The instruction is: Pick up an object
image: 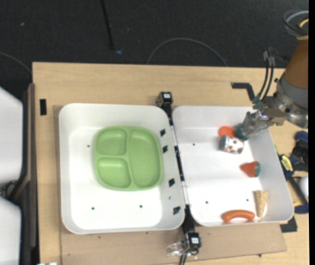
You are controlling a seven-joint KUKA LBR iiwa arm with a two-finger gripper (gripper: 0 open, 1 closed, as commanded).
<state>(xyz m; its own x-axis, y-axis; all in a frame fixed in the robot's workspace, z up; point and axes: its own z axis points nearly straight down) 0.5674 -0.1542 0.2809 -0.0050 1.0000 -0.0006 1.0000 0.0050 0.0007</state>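
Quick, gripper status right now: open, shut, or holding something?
Gripper: cannot be told; it sits low in the right bin beside the small orange object.

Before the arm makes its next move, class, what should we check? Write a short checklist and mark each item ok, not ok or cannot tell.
1. Gripper is over the right bin, where the objects lie: ok.
2. A target is close: the white spotted object and a small orange piece sit right beside the gripper: ok.
3. Something is already held: cannot tell.
4. Other objects, the red piece, the orange ring and the tan stick, lie apart from the gripper: ok.
5. Green divided plate sits in the left bin, out of the way: ok.
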